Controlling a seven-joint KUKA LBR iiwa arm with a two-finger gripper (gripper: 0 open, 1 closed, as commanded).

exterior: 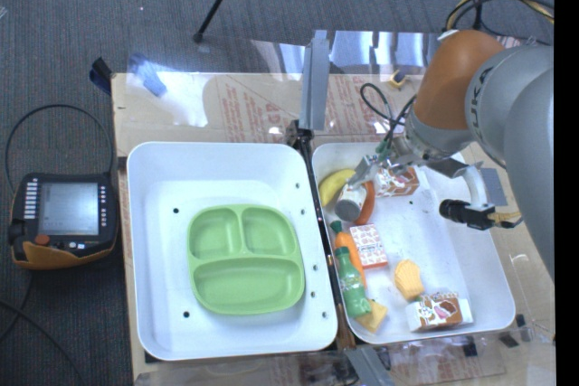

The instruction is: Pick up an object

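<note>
Altogether two bins (145, 194), one green tray (244, 259), one banana (333, 186); hand (375, 165) grip indiscernible.

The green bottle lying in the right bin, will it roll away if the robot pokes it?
Probably a little. The green bottle looks round and lies on its side, so a sideways push could roll it. It is wedged against the bin wall, which may stop it. Its smooth surface may slip in the gripper.

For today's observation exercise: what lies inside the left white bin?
The left bin holds one green divided plate, lying flat, its three compartments bare. Whatever bin floor lies beneath the plate is covered and cannot be seen.
</note>
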